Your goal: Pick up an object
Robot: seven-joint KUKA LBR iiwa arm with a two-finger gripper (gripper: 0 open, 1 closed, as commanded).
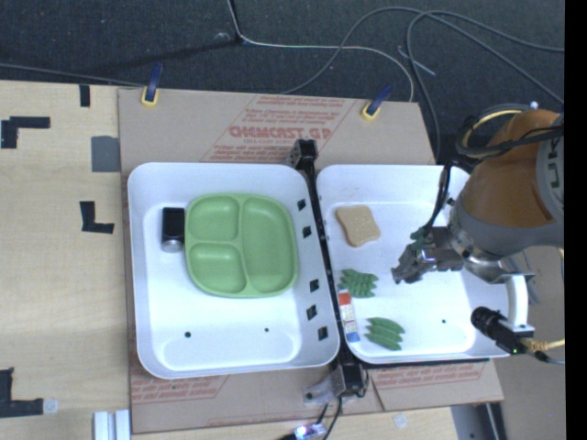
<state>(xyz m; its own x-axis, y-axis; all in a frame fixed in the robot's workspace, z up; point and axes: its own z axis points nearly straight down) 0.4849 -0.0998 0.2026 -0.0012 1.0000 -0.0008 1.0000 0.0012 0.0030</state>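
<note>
Closest to the camera, the gripper [410, 269] hangs over the right bin [417, 183]; how wide it stands I cannot tell. Just beside it, to the left, lies a leafy green piece [359, 283], then a bread slice [357, 225] and green pods [384, 332]. A green plate [241, 244] lies in the left bin [147, 273].

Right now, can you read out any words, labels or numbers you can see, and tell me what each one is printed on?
"CHEMCAST GP": red print on the brown board under the bins, upside down from this camera.
Smaller red lines around it on the board: too blurred to read.
Red print on the board's front edge, below the left bin: too blurred to read.
Label on the small tube in the right bin: too small to read.
</note>
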